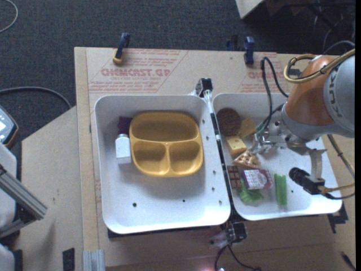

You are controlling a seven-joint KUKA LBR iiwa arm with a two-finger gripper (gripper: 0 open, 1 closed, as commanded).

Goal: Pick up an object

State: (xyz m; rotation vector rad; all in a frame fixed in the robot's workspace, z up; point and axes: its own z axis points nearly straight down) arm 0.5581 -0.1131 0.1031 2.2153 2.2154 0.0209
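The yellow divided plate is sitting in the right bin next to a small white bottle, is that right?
Not quite. The camera view shows the yellow divided plate in the left bin, not the right one. The small white bottle does sit beside it.

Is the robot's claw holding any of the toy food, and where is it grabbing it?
It cannot be told. The gripper sits low in the right white bin, just above the tan waffle-patterned piece, but no grasp shows.

In the right bin (333, 205), right of frame centre, small toy foods lie loose: a brown round cookie (228, 120) at its upper left, a yellow cheese wedge (236, 145) below it, a waffle piece (246, 160), a pink-labelled packet (255, 179), and a green stick (280, 188) lying upright near the lower edge.
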